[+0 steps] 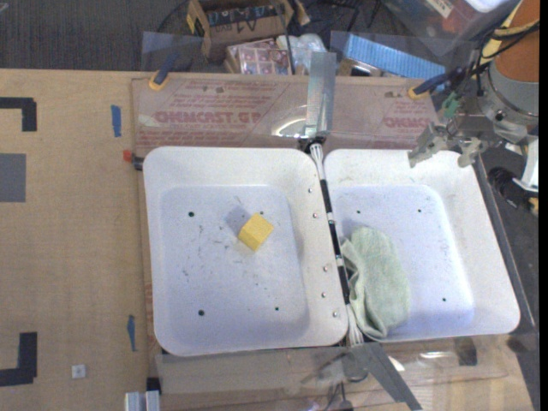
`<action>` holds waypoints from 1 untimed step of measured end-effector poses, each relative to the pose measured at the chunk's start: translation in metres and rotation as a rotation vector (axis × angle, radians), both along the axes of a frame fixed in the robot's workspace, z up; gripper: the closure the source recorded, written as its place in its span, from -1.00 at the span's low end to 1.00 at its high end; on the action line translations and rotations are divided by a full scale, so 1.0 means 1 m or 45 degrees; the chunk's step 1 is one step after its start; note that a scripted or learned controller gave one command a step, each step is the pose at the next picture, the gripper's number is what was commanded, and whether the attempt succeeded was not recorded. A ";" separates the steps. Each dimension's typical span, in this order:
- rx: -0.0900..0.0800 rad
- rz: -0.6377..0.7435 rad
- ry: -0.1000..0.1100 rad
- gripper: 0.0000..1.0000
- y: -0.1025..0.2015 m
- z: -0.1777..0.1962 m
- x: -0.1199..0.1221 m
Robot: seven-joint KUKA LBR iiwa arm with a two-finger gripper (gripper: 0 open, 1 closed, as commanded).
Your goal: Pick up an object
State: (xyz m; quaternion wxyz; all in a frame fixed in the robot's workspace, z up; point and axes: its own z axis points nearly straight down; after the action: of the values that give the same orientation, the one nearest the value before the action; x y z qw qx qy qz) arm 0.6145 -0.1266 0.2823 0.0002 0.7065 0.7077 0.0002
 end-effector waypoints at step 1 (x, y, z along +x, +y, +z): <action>-0.002 -0.148 -0.003 -1.00 0.003 0.079 -0.007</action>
State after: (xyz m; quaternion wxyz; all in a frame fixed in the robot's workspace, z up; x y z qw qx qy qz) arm 0.6079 -0.1233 0.3613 0.0014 0.7465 0.6654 0.0004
